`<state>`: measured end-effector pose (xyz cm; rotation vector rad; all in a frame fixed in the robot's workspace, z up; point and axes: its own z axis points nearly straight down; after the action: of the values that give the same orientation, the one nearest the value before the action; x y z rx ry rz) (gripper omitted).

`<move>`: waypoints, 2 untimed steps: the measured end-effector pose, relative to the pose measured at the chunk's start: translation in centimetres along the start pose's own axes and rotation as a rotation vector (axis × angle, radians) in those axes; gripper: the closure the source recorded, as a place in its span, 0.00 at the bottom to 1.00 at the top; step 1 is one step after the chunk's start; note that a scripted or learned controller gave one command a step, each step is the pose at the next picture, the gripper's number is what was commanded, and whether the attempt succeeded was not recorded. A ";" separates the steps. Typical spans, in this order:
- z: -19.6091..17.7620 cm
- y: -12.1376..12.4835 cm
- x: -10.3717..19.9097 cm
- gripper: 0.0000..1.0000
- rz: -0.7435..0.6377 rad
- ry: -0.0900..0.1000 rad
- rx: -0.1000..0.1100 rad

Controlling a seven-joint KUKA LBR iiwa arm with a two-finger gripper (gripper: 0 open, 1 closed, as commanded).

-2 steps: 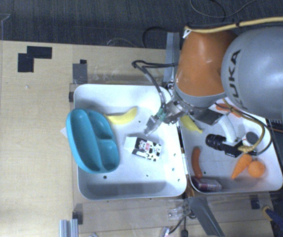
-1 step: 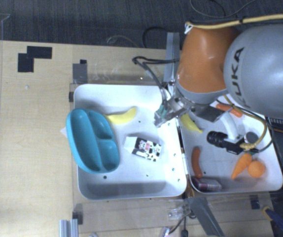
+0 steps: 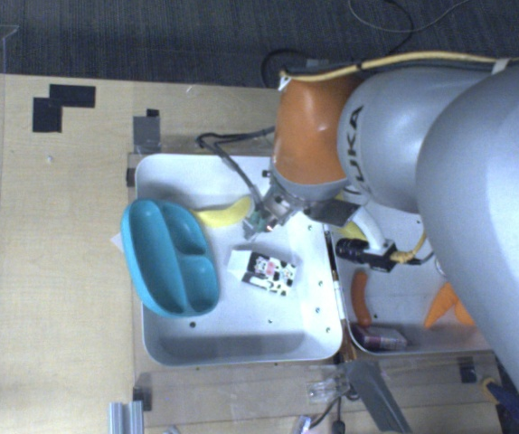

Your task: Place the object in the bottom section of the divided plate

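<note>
On my feed, at the far left of the left bin (image 3: pixel 241 346), I see the blue divided plate (image 3: pixel 171 258), tipped up against the bin's left wall, its compartments facing right. Just right of the plate's upper part lies a yellow banana-shaped object (image 3: pixel 223 213), touching or nearly touching the plate's rim; it sits on the bin floor, not in any section of the plate. Below and right of it, in the middle of the bin floor, lies a small white and black packet (image 3: pixel 264 270) with a red spot, apart from the plate.

The gripper (image 3: pixel 261 219) hangs just right of the yellow object's end, under the arm's orange band (image 3: pixel 309 134). I cannot tell how the jaws stand; the tip is small and blurred, and I see nothing clearly between them. A dark cable (image 3: pixel 228 156) loops across the bin's upper wall toward the wrist.

Farther right, in the right bin (image 3: pixel 377 346), I make out an orange carrot-like piece (image 3: pixel 361 298), another orange shape (image 3: pixel 447 307), and a dark cylinder (image 3: pixel 384 338) near the lower wall, partly hidden by the arm.
</note>
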<state>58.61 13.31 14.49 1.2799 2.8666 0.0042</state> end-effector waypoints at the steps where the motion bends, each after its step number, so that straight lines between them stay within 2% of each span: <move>1: -1.2 0.2 -0.1 1.00 0.000 -0.002 -0.007; 2: -5.1 1.0 0.5 1.00 -0.160 -0.003 -0.003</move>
<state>58.99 14.32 19.60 1.0447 2.9562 0.0069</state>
